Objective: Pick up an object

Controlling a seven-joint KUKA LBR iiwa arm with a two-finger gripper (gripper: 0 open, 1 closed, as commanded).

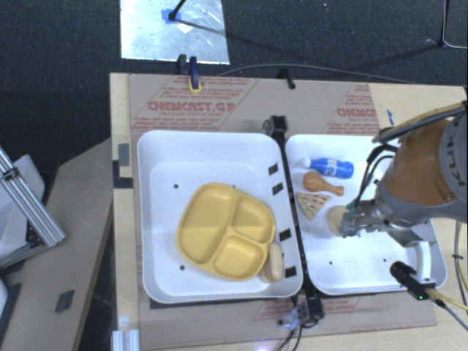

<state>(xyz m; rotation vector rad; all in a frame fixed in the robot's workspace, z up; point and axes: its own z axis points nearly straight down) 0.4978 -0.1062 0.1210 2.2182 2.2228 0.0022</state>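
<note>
The arm's gripper (349, 221) hovers low over the right bin (365, 276) on the brown tabletop (241, 97), above dark carpet (58, 50). A tan round object (335, 220) lies just beside it.

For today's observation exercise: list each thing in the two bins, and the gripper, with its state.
yellow tray: flat in left bin
bread roll: against the tray's edge
blue bottle: lying down, right bin
drumstick: lying beside the bottle
pizza slice: flat
gripper: low over right bin
</note>
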